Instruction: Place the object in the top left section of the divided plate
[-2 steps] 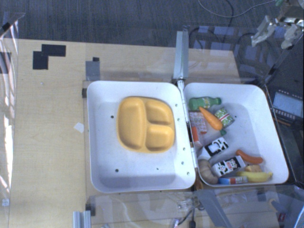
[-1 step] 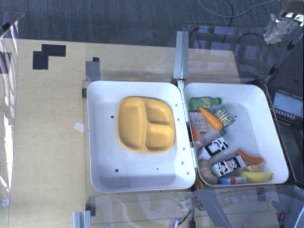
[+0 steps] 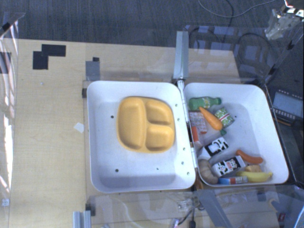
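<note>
Divided plate [image 3: 145,124]: 1, yellow, rounded, lying flat in the left bin [image 3: 102,170], a bit above that bin's middle, apart from all four walls. It has 3 sections: 1 long one down its left side and 2 smaller ones stacked on its right.

Bins: 2, white, shallow, side by side. A metal bar [image 3: 182,56] runs up from the seam between them.

The right bin [image 3: 263,122] holds all the loose items, about 11, crowded toward its left wall and near edge:
- 1 green bottle [image 3: 204,102] on its side at the top.
- 1 orange carrot [image 3: 211,118] just below it, slanted, touching 1 small green packet [image 3: 224,117].
- 1 white-and-red packet [image 3: 197,122] partly under the carrot.
- 1 thin red-orange stick [image 3: 194,136] along the left wall.
- 2 black-and-white cartons [image 3: 216,147], the second [image 3: 228,166] lower down.
- 1 red-orange sausage shape [image 3: 249,157] right of the cartons.
- 1 yellow banana [image 3: 257,176] at the near edge.
- 1 tube with red and blue ends [image 3: 232,180] touching the banana's left end.
- 1 tan round lump [image 3: 205,170] in the near left corner; what it is cannot be told.

Gripper [image 3: 284,25]: a pale blurred shape in the top right corner, well apart from both bins and the plate. Wide or narrow: cannot tell.

Bench [image 3: 47,141]: 2 black tape marks, a stepped one [image 3: 47,56] and a small one [image 3: 95,59]. 1 looped cable [image 3: 216,4] on the dark floor beyond.
</note>
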Robot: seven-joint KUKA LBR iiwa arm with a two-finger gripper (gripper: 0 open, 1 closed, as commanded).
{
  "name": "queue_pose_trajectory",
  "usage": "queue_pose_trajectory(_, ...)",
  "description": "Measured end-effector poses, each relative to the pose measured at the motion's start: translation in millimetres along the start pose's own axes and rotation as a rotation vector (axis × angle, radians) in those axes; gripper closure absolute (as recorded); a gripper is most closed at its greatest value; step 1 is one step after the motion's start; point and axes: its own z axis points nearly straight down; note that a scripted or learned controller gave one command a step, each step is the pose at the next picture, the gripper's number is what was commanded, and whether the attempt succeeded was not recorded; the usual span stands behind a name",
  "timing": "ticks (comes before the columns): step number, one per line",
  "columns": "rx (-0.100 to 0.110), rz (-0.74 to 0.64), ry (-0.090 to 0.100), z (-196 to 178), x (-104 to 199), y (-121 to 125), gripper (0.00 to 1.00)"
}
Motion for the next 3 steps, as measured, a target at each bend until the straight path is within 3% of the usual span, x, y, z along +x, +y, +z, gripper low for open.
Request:
queue_pose_trajectory(1,0.025,-0.086,0.007,145,-35,-69,1.00)
queue_pose_trajectory(2,0.022,-0.218,0.009,368,-79,-87,1.00)
queue_pose_trajectory(3,0.030,-0.380,0.013,315,34,-68,1.00)
